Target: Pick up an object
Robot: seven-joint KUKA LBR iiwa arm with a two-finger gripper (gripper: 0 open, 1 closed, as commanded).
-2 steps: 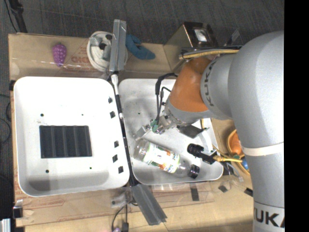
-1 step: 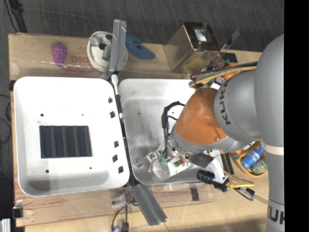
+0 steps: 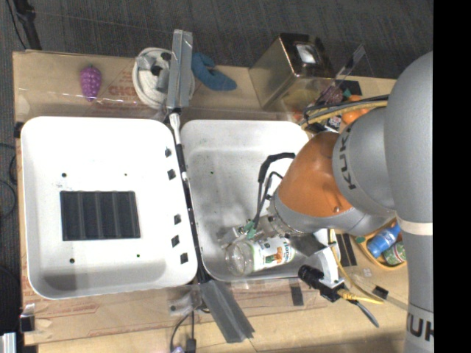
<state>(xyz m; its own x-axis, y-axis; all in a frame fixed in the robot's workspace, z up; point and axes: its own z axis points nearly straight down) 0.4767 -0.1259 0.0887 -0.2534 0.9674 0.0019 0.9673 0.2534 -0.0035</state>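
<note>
Though the arm (image 3: 331,182) crowds the right bin (image 3: 221,145), a clear bottle (image 3: 259,256) shows lying on its side at the bin's lower edge, in the lower middle of the frame. It looks light, hard and slick, likely to roll. Across the body near the label seems the best hold. Whether the gripper (image 3: 254,230) grips it, I cannot tell.
</note>
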